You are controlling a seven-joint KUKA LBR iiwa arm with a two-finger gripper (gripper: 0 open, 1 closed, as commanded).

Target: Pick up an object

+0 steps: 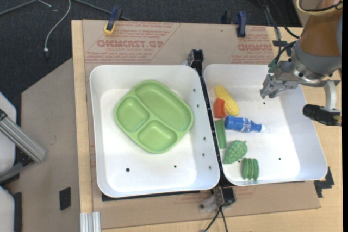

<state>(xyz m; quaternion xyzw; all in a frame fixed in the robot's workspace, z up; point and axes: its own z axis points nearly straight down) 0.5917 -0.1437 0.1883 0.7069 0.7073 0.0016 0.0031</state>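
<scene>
Cardboard-topped counter [163,38]: toys [234,127] crowd the bin wall [209,117], so the pincer [270,88], state unclear, may grab badly.

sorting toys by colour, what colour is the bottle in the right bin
Blue, with a white cap; the bottle shows clearly in the camera view.
</scene>
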